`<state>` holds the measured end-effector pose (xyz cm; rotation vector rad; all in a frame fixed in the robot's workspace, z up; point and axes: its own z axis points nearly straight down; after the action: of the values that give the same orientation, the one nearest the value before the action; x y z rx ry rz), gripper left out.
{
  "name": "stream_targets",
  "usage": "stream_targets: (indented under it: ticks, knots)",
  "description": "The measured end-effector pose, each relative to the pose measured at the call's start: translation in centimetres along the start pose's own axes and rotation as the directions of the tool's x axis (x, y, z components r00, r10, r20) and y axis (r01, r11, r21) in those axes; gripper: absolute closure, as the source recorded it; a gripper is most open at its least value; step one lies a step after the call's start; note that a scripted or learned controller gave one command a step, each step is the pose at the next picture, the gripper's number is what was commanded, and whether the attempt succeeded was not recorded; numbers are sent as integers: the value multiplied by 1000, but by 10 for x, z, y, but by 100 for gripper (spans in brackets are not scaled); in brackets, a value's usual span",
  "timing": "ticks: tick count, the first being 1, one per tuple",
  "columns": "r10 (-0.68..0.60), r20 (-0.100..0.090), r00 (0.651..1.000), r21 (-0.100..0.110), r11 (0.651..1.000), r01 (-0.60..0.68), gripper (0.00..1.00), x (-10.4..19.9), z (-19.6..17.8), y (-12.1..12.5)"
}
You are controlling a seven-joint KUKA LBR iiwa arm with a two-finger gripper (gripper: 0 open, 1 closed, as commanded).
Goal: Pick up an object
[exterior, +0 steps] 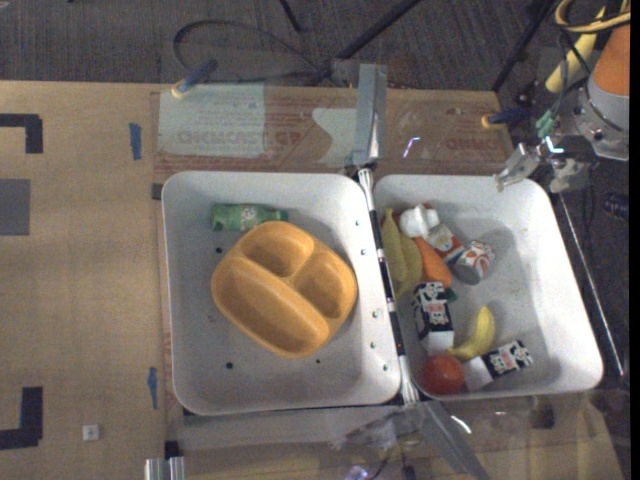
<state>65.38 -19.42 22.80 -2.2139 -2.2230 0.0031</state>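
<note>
Wooden bench with two white bins | gripper above right bin's far right corner, finger gap unclear | banana near bin's front edge: light, firm, smooth; likely best pinched across its middle.

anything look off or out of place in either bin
Nothing spilled or broken. The orange divided plate sits skewed in the left bin, with a green packet at its far edge. The toy food in the right bin is crowded against its left wall.
</note>
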Motion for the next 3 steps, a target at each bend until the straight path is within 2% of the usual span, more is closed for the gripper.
stream_targets:
  ticks: [1,2,3]
  knots:
    - [163,0,987,4,987,-163,0,26,103,-24]
    - [208,0,978,-5,978,-208,0,49,143,-84]
    - [210,0,978,-6,978,-210,100,47,133,-84]
